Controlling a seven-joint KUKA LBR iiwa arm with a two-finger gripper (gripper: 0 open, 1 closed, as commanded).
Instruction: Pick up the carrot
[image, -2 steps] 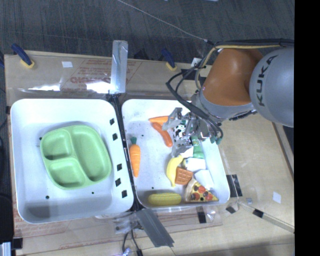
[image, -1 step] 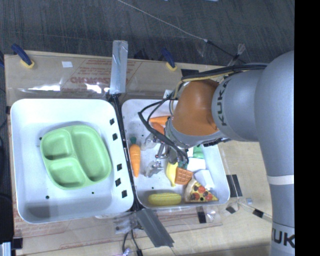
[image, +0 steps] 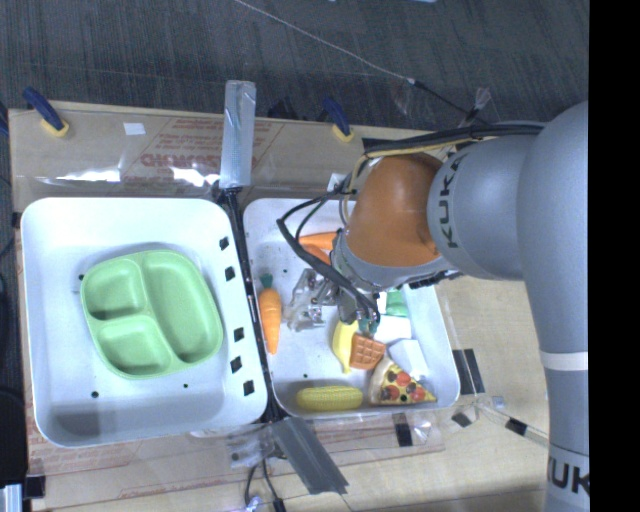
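Camera view, looking down at a slant, has my gripper (image: 312, 300) hanging low in the right bin (image: 432, 330), near the middle of its floor, under the orange band (image: 395, 215) above my wrist. My metal fingers (image: 300, 296) point down and toward the bin's left side; they are a tangle of glinting parts from this angle, and I cannot tell whether they stand apart or together. Nothing is visibly caught between them. Just to my left, apart from my fingertips, lies the carrot (image: 270, 317): a small toy one, bright orange, with a stub of green top at the far end and its tapered tip pointing toward the near edge. It lies lengthwise on the white floor, close along the left wall of the right bin. On the other side of my gripper sits a yellow piece (image: 345, 345) touching a waffle-like piece (image: 367, 352), and nearer the front a pizza slice (image: 400, 385) and a corn cob (image: 328, 398) lie along the near wall. An orange piece (image: 318, 243) shows partly under my wrist toward the back of the bin. Across the divider, the left bin (image: 60, 230) holds a light green divided plate (image: 150, 312).
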